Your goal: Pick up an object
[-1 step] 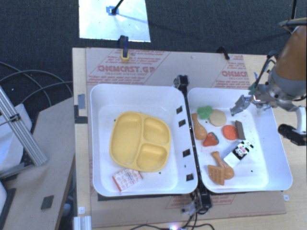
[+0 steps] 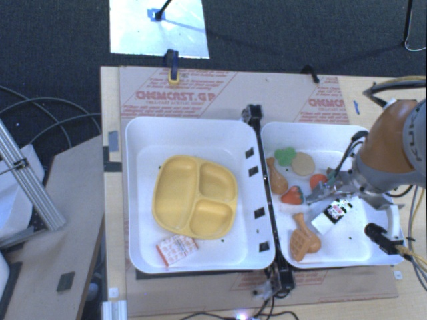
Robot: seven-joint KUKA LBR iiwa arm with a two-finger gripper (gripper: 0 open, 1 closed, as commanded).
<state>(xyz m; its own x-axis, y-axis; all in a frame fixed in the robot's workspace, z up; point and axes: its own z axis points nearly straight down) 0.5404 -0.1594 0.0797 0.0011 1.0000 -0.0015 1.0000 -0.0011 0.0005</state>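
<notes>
Nearest the camera, a tan plastic toy drumstick (image 2: 304, 239) lies at six o'clock in the right white bin (image 2: 347, 133). Just beyond at twelve, the gripper (image 2: 325, 189) hovers beside a red strawberry-like toy (image 2: 292, 195), likely its target; its grip cannot be told.

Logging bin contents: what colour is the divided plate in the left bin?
Pale yellow, the divided plate, seen in the camera view.

The grey arm (image 2: 393, 149) (orange band above the wrist) reaches in from the right, bent downward, its gripper (image 2: 325, 191) pointing left, held low.
</notes>
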